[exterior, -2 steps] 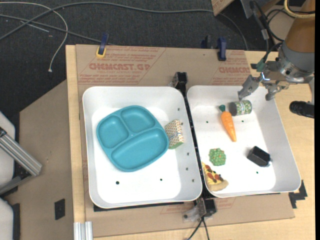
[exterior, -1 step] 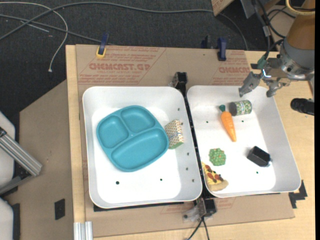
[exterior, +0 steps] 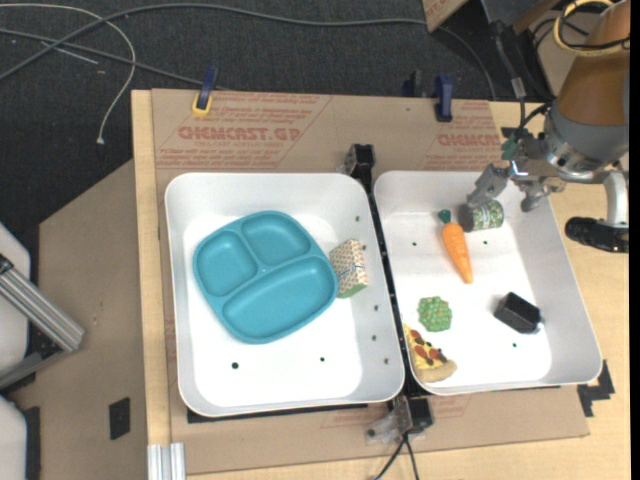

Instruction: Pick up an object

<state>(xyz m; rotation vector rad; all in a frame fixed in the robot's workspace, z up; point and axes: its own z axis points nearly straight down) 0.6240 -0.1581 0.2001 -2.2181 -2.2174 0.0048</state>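
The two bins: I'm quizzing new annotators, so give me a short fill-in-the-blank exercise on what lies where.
1. The blue divided plate lies in the ____ bin.
2. The carrot is coloured ____.
3. The pizza slice lies in the right bin, at its near-____ corner.
4. The black block lies to the ____ of the broccoli.

Missing words: left; orange; left; right

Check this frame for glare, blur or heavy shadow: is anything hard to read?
Camera view: even light, soft shadows, no strong glare on the white bins; the gripper is slightly blurred above the carrot, so its fingers are unreadable; blue tray is sharp.
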